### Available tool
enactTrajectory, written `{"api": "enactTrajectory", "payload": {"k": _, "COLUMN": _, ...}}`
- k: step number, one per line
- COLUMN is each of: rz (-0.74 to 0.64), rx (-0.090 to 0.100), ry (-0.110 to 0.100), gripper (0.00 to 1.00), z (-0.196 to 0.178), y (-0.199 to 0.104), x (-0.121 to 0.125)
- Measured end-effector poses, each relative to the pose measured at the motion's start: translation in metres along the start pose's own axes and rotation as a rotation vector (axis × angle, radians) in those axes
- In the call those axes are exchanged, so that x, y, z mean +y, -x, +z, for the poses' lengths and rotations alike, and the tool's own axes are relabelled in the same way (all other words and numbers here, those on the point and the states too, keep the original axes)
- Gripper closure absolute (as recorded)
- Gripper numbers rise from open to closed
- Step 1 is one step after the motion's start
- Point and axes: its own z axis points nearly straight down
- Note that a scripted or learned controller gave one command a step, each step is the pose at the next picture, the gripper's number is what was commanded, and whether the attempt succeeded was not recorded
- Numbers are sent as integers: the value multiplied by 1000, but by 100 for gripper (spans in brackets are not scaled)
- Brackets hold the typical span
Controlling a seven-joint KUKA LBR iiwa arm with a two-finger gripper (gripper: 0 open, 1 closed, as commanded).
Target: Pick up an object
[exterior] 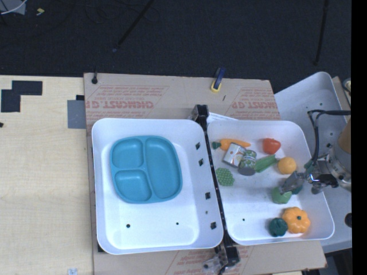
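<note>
Two shallow white bins sit side by side on the bench. In the left bin [109, 222] we see a blue divided plate [145, 169] lying flat, with three compartments. The right bin [252, 225] carries a scatter of toy foods.

We find the gripper [291, 185] reaching in from the right edge of that bin, low over its right-hand side. Its dark fingers [288, 182] point leftward and down onto a small green object [280, 197], and appear to touch or overlap its upper edge. We cannot tell how far apart the fingers stand, nor whether the green piece lies between them, so we cannot tell if anything is grasped.

Just above the gripper lies an orange ball [287, 165], close beside it but apart. Farther up sits a red pepper [271, 145]. Toward the bin's left we see a carrot [235, 144], a small tin can [241, 158] with a long green vegetable [264, 164] against it, and a green knobbly piece [225, 177]. At the bottom right, an orange pumpkin [296, 219] touches a dark teal lump [278, 227].
</note>
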Motion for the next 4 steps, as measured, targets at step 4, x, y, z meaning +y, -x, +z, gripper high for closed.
{"api": "enactTrajectory", "payload": {"k": 4, "rz": -3, "rx": -2, "ry": 12, "gripper": 0, "z": 114, "y": -19, "x": -3}}
